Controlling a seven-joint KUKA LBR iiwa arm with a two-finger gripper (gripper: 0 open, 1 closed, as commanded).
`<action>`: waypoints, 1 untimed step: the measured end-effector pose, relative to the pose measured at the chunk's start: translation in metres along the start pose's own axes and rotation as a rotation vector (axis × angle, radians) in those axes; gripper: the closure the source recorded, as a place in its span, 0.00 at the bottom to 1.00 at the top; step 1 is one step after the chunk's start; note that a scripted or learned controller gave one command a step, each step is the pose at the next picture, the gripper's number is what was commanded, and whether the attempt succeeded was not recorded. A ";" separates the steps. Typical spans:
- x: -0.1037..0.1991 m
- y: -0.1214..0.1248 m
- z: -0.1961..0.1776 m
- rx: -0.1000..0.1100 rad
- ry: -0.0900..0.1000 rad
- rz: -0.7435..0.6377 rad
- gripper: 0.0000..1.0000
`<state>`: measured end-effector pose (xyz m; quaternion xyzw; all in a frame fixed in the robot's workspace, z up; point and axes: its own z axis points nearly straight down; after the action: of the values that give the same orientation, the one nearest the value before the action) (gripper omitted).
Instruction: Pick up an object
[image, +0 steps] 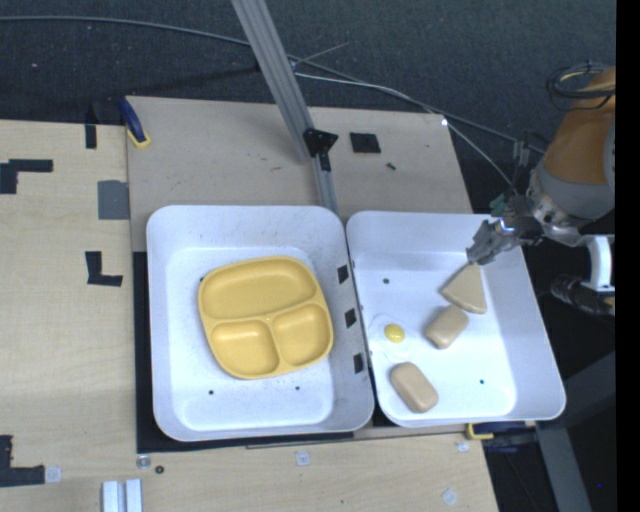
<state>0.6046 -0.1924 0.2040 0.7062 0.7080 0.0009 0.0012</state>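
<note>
1. We look down at a slant on a bench (250, 150) that carries two shallow white bins side by side.
2. The left bin (175, 400) holds a yellow plate (265, 316) with three compartments, lying flat near the bin's middle.
3. The right bin (520, 370) holds four small things: a tan wedge (467, 291), a tan block (446, 327), a tan oval piece (413, 387) and a small yellow ball (394, 333).
4. The wedge lies toward the bin's far right part; the block sits just below it, close to it or touching, and we cannot tell which.
5. The ball rests left of the block, apart from it, and the oval piece lies nearer the bin's front edge, below the ball.
6. The grey arm (580, 150), with its orange band, reaches in from the right edge.
7. Its gripper (487, 246) hangs over the far right part of the right bin, just above the wedge's upper tip.
8. We cannot tell how the gripper is set, as it is small and dark against the bin wall, and we see nothing held in it.
9. All four small things lie on the bin floor.
10. A grey metal bar (290, 90) runs down from the top edge to the gap between the bins, and thin cables (400, 95) trail across the dark floor behind the bench.
</note>
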 end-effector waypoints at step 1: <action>0.008 -0.002 -0.046 0.001 0.000 0.000 1.00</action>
<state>0.6024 -0.1841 0.2497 0.7063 0.7079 0.0007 0.0008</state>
